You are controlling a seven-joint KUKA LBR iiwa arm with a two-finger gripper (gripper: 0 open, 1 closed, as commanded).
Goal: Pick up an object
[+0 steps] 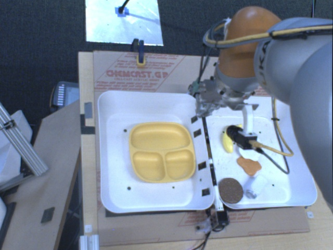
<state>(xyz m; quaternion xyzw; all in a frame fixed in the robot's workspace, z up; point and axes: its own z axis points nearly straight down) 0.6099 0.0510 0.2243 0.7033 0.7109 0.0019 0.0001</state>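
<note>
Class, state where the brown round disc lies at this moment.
The brown round disc lies in the white bin on the camera view's right, in its near left corner, just below the flat orange piece.

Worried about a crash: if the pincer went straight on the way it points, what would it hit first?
Likely the bare floor of the right bin, by the divider, below the pincer; depth is unclear.

Bins: we see the white left bin (112, 120) just beside the white right bin (296, 189)
Board (138, 73): under both, we read red CHEMCAST lettering
Clamp (139, 53): yellow, on its far edge
Panel (122, 14): shiny, beyond
</note>
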